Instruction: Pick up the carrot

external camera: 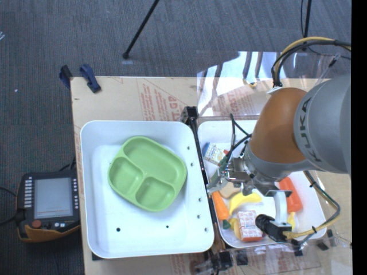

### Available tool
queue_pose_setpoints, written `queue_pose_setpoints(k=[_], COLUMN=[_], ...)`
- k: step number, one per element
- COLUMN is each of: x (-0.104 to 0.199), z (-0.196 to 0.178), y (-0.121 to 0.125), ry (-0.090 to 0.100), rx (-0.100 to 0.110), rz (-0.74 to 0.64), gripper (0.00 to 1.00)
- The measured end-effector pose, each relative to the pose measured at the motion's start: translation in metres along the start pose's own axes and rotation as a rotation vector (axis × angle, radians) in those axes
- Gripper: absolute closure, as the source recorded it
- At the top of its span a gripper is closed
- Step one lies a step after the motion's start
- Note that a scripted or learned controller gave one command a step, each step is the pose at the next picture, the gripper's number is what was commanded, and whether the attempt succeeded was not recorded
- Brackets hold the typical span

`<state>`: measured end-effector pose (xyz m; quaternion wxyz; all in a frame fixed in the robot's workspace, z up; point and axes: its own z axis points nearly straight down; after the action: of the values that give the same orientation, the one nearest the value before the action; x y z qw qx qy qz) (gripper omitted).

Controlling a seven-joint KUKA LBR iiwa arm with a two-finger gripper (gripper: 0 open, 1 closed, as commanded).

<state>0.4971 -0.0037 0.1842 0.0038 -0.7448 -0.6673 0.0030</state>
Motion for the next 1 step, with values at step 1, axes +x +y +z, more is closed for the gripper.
queue_pose_setpoints(k=[1], x=[0.0164], z=[-0.0007], y=[-0.0248], ry=[0.000], rx=[0.001], rz=[0.155], gripper=[0.00])
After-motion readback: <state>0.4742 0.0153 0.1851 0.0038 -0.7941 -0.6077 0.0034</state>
